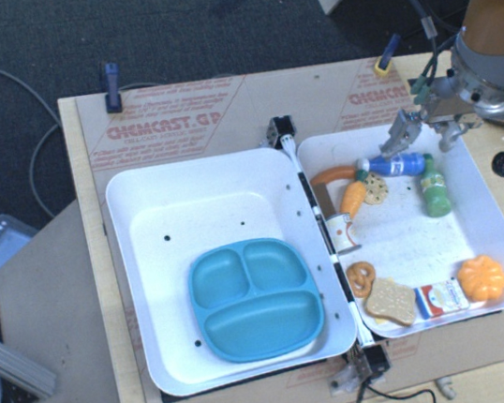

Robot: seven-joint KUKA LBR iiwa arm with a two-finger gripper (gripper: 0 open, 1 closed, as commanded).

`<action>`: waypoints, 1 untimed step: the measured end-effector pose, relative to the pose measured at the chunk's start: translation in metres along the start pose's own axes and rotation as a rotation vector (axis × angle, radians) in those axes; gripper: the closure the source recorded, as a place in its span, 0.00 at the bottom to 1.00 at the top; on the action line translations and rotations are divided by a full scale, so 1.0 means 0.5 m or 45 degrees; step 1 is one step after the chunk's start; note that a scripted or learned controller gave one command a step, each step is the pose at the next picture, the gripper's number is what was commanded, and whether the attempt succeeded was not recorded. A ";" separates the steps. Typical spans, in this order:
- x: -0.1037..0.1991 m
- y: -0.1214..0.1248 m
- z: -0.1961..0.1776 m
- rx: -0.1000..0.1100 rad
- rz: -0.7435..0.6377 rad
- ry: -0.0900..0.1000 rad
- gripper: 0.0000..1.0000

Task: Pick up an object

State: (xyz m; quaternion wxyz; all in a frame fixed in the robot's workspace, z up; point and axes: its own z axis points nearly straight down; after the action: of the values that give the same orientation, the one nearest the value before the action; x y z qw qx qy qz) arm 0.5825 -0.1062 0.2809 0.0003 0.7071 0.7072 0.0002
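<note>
The right bin [481,207] holds several toy foods. A blue bottle [396,164] lies near its far edge, with a green bottle [435,193] just in front of it. A carrot [353,198], an orange sausage [331,175] and a speckled cookie [375,188] sit at the far left. My gripper [425,133] hangs over the bin's far edge, just above and behind the blue bottle. Its fingers [401,132] are spread open with nothing between them.
At the right bin's near side lie a pretzel [360,275], a bread slice [391,302], a small carton [441,299] and an orange fruit [481,278]. A small white box [339,231] leans by the divider. The left bin [140,213] holds a blue divided plate [255,297].
</note>
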 end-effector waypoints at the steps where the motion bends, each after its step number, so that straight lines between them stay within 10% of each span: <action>1: -0.087 0.069 0.159 0.004 0.001 0.000 0.00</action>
State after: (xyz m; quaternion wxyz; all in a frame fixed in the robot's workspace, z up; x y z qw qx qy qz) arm 0.6172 -0.1498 0.2014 -0.0007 0.7074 0.7068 -0.0009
